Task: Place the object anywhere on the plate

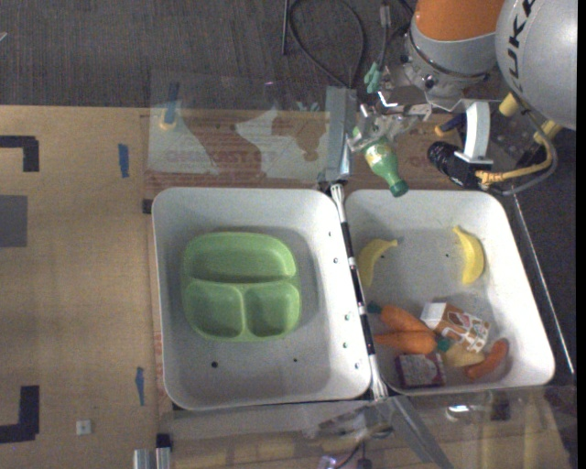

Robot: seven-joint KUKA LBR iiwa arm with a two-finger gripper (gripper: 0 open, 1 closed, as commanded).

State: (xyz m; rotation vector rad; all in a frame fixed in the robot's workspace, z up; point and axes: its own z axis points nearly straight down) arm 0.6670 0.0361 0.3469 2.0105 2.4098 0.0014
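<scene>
Green bottle (385,166) with a pale body and a dark green cap hangs tilted between the fingers of the gripper (371,137), just above the far edge of the right bin (522,238), near that bin's far left corner. The fingers are closed on the bottle's upper part, and its cap end points down toward the bin. The arm (458,27) reaches in from the far right, its orange band above the wrist, and part of the lettering "KUKA" shows on the grey shell at the upper right.

The plate (241,285) is light green with three compartments, one long and two smaller, and it lies in the middle of the left bin (174,275), well apart from the bottle.

In the right bin, one banana (374,260) lies near the left wall and another banana (471,254) toward the far right corner. Two carrots (405,330) lie side by side near the left wall. A small printed carton (461,327) sits just beside them; its writing is too small to read. A dark red packet (420,369) and a sausage (490,359) lie along the near edge.
</scene>
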